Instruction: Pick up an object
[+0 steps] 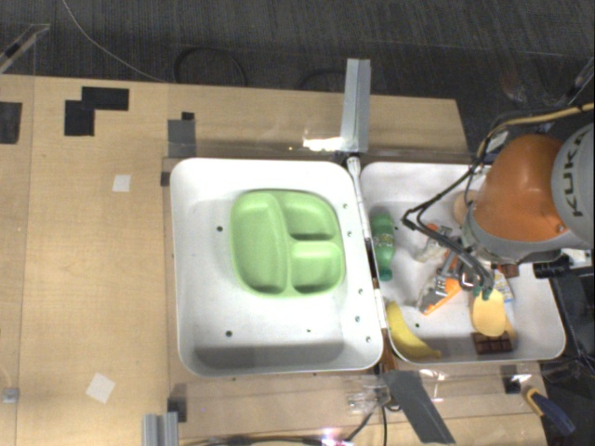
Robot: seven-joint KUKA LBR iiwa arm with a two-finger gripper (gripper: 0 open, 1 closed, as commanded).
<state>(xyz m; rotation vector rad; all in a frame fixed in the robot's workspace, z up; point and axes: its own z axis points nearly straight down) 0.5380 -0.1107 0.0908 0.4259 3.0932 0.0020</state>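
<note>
from my seat i can see the gripper (pixel 453 275) down inside the right bin (pixel 558 342), hanging under the orange band of the arm (pixel 521 203), but the wrist, cables and clutter blur together there and i cannot tell how far the jaws stand apart or whether anything sits between them. taking the right bin as my landmark: an orange piece (pixel 446 287) lies near its middle, just beside the gripper's tip; a yellow lemon-like object (pixel 490 315) sits toward its near wall, with a dark brown block (pixel 493 345) just beside it; a banana (pixel 405 334) curves in its near left corner; a green bottle (pixel 382 242) lies along its left wall. left of that bin, the left bin (pixel 195 342) holds a green divided tray (pixel 284 242).
</note>
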